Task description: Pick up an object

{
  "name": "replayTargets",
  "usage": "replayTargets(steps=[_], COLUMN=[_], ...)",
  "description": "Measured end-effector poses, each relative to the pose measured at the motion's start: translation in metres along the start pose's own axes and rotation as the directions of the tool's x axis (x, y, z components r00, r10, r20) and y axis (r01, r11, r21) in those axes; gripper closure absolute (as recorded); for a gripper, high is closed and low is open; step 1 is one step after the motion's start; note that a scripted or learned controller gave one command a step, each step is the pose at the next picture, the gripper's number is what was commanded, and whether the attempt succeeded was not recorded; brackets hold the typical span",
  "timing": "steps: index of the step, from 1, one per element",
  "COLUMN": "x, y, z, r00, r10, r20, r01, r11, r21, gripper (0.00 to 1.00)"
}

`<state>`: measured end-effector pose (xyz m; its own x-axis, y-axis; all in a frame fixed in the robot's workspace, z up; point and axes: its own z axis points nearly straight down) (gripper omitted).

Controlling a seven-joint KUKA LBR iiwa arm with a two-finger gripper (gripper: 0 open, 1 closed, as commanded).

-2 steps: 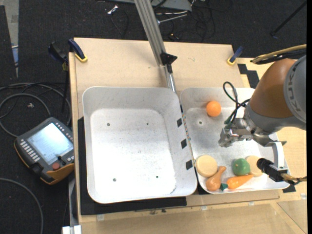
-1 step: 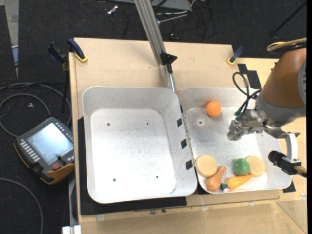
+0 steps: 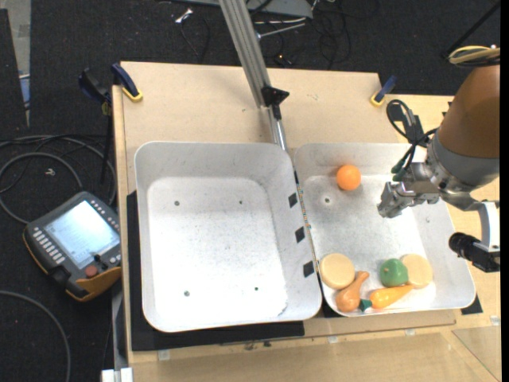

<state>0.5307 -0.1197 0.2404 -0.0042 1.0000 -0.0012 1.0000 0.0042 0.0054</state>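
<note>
- Two shallow white plastic bins were seen side by side on a pale wooden bench (image 3: 207, 110); the left bin (image 3: 151, 213) and the right bin (image 3: 445, 253) were touching along their shared edge.
- The grey arm with its orange band (image 3: 475, 118) was seen reaching in from the right, over the right bin's far right part.
- The small grey two-finger gripper (image 3: 390, 203) was found above the right bin's floor, toward its far edge. How wide it stood could not be told at this slant, and nothing was seen between its tips.
- A small orange ball (image 3: 347, 177) was noted near the right bin's far edge, left of the gripper and apart from it.
- The other pieces were clustered along the right bin's near edge:
- A round pale-yellow disc (image 3: 337, 270) lay near the near-left corner.
- An orange-tan, drumstick-shaped toy (image 3: 352, 292) was recorded just beside that disc, on its near side.
- A green round toy fruit (image 3: 393, 273) was placed further right.
- A second pale-yellow round piece (image 3: 417, 269) was seen touching the green fruit on its right.
- An orange carrot-shaped toy with a green tip (image 3: 387, 296) lay along the near edge, in front of the green fruit.
- A grey metal pole (image 3: 248, 42) was seen slanting over the bench's far edge.
- A grey and orange handheld control pendant with a lit screen (image 3: 75, 245) lay on the dark floor, left of the bench.
</note>
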Motion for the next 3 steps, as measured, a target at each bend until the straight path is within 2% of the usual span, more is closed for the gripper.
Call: replayTargets(steps=[1, 3], x=[0.059, 0.173], y=[0.000, 0.012], z=[-0.006, 0.014], r00=[1.000, 1.000], r10=[-0.005, -0.004], r20=[-0.003, -0.003], r01=[0.005, 0.004], r11=[1.000, 1.000], r21=[0.005, 0.006], gripper=[1.00, 1.00])
